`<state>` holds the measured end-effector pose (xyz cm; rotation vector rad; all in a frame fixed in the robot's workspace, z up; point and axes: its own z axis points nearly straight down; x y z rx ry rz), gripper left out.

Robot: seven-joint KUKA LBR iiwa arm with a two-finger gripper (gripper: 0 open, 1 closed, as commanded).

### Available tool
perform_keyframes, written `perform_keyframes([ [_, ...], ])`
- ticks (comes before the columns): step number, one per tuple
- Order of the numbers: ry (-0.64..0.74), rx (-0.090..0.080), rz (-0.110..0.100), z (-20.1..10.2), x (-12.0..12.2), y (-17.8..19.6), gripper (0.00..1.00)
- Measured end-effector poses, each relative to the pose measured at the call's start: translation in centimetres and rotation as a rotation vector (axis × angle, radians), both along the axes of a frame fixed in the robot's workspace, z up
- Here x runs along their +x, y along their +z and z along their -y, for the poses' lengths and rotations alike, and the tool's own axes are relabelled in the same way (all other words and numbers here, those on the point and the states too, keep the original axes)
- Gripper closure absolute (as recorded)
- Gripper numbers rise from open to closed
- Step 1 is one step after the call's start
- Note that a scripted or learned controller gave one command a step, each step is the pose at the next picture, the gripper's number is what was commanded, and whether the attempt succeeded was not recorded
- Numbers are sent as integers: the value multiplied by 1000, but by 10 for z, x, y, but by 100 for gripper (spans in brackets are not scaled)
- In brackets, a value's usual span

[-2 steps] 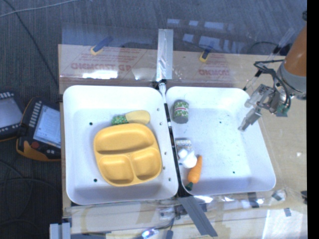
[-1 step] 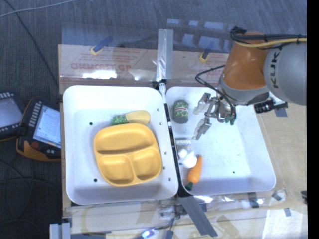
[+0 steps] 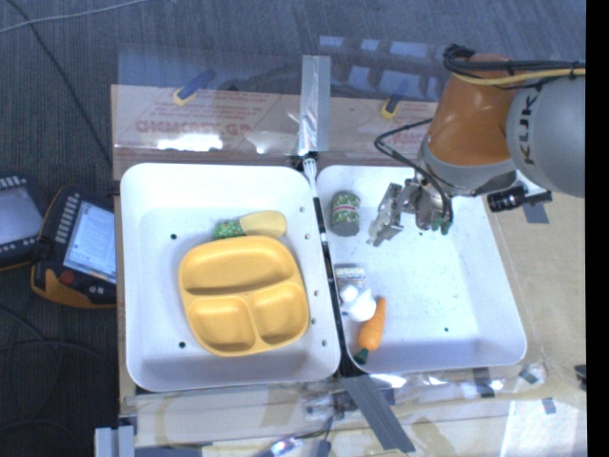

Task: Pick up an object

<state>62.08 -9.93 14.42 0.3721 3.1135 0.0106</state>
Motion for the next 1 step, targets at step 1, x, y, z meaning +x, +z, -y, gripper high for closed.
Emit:
perform_keyframes([
  [1,290,-9,0,100,18,76,100],
])
